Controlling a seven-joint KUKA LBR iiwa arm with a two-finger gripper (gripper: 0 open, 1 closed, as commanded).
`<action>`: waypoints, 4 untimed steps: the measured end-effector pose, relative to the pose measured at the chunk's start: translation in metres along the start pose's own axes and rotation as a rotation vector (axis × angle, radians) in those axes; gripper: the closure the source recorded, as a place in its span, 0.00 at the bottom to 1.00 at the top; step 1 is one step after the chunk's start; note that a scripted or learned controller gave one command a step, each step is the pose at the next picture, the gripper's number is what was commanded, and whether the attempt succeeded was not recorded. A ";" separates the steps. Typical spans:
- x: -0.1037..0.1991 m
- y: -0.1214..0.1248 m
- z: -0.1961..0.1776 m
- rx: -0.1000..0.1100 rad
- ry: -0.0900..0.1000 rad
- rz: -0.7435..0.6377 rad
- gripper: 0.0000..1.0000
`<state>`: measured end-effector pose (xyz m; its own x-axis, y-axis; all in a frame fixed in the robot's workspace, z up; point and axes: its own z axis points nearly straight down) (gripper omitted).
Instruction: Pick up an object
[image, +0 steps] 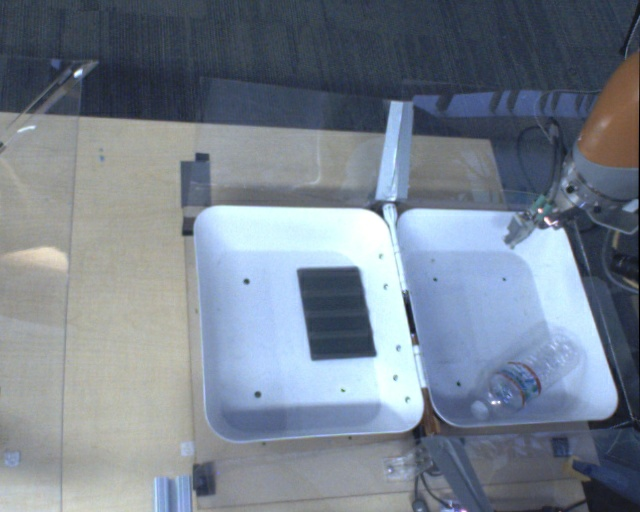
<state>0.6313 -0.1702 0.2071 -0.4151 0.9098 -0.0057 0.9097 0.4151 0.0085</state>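
Observation:
A dark ribbed rectangular block (337, 313) lies flat in the middle of the left bin (225, 300). A clear plastic bottle (525, 378) with a blue and red label lies on its side in the near right corner of the right bin (470, 270), cap pointing near-left. My gripper (523, 229) hangs over the far right corner of the right bin, well away from the bottle and with nothing seen in it. The arm's orange band (615, 125) sits above it at the frame's right edge.
A metal divider post (393, 150) stands at the back between the two bins. Clear panels lie on the wooden bench (100, 300) behind and left of the bins. Cables and brackets (440, 480) sit at the near edge below the right bin.

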 end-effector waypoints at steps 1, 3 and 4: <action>0.000 0.000 0.000 0.000 0.000 0.000 0.00; 0.037 -0.137 0.115 -0.006 -0.005 -0.160 0.00; 0.037 -0.137 0.115 -0.006 -0.005 -0.160 0.00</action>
<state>0.4923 -0.1938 0.0902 -0.5543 0.8322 -0.0128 0.8321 0.5545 0.0127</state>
